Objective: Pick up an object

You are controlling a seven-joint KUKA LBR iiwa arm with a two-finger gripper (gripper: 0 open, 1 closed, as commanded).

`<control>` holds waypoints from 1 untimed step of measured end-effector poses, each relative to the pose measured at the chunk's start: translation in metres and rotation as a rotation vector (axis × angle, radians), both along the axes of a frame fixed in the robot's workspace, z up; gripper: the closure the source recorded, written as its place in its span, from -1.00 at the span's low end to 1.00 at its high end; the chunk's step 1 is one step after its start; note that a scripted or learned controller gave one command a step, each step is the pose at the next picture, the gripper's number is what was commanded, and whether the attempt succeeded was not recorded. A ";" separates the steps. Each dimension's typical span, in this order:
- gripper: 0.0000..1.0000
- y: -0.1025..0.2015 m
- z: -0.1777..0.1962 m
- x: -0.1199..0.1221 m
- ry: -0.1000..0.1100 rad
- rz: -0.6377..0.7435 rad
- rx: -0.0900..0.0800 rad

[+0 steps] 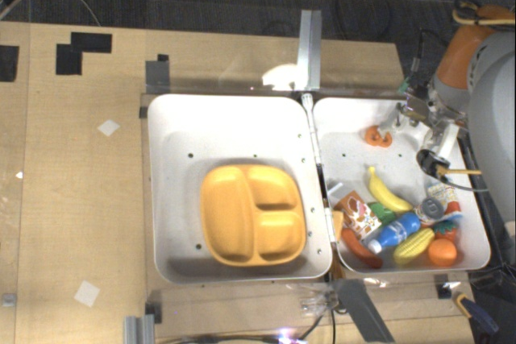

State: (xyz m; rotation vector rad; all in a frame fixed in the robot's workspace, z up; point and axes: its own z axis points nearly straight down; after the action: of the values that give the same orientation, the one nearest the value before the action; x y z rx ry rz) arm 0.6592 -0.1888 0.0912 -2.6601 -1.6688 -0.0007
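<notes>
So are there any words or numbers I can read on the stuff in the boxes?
None can be read.
Snack packet: colourful print, too blurred to read.
Blue bottle: a white label, too small to read.
Yellow tray: plain, no writing.

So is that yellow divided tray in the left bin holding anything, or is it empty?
Empty. The yellow tray lies flat in the left bin, open side up, and its three compartments show only bare yellow plastic.

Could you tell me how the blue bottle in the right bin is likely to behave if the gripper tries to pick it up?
The blue bottle looks round-bodied and glossy, so it may roll or slip. It lies tilted on its side, wedged among toy food, so neighbours such as the banana could shift. It is probably light.
</notes>
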 end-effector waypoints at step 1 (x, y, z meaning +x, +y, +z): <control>-1.00 -0.005 0.001 -0.005 -0.007 -0.090 0.000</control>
State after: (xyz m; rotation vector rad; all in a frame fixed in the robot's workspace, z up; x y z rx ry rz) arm 0.6538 -0.1938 0.0918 -2.7354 -1.5495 -0.0098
